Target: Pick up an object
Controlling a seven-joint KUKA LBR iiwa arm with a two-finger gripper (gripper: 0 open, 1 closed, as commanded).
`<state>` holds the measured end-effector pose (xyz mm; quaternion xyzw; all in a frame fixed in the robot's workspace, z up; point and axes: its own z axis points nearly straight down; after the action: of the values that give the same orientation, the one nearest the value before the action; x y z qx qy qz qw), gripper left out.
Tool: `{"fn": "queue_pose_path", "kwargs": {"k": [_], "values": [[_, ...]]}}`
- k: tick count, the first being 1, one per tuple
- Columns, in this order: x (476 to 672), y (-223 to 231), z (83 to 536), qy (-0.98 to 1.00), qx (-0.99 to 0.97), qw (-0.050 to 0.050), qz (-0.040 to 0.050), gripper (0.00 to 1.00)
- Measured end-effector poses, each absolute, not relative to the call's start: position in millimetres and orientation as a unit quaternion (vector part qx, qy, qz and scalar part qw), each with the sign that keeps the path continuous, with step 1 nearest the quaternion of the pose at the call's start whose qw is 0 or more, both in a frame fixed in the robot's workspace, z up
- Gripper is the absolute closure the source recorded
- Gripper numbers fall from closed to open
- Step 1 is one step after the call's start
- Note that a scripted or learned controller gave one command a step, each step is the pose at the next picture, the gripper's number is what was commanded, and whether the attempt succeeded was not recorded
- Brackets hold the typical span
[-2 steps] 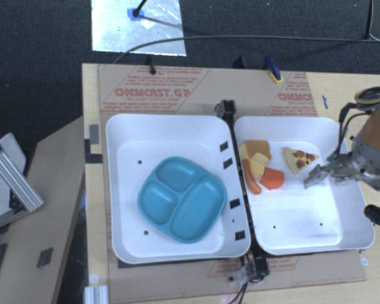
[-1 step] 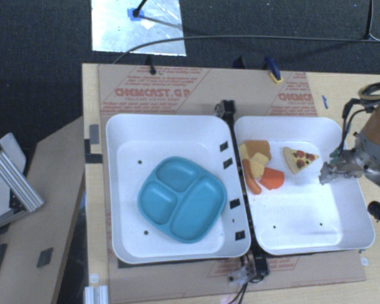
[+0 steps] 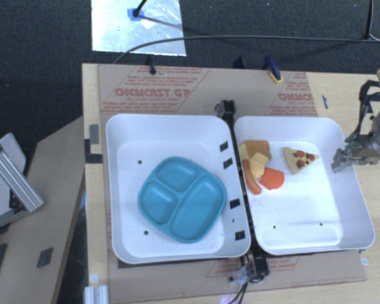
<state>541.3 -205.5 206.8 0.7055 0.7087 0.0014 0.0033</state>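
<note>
Camera view. The pincer [image 3: 343, 159] sits at the right rim of the right bin [image 3: 351, 189], partly over the rim and partly over the bare bench beyond it. Whether it is released or clenched cannot be told: its tip is a small grey blur, and nothing is visibly between its tips. The arm behind it is cut off by the frame edge.

All candidate objects lie to the pincer's left, inside the right bin. The pizza slice [image 3: 299, 158] is nearest, apart from the pincer, with open white floor between them. Further left, against the divider between the bins, sits a tight cluster: a bread slice [image 3: 257, 149], a yellow cheese piece [image 3: 258, 166], a hot dog [image 3: 252, 177] and a round orange piece [image 3: 272, 179]. These touch or overlap one another; exact boundaries are hard to make out.

Below and left of the pincer, the lower half of the right bin offers clear floor up to its front rim.

Well left of the pincer, the left bin [image 3: 123, 170] holds a blue compartment plate [image 3: 182, 198], tilted diagonally, with free margin on all sides.
</note>
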Motion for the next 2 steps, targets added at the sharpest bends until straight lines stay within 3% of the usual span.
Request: {"fn": "queue_pose_path", "kwargs": {"k": [1, 2], "values": [[543.1, -197, 266, 0.709, 0.705, 0.004, 0.0018, 1.0], [544.2, -197, 287, 0.709, 0.705, 0.002, 0.001, 1.0]]}}
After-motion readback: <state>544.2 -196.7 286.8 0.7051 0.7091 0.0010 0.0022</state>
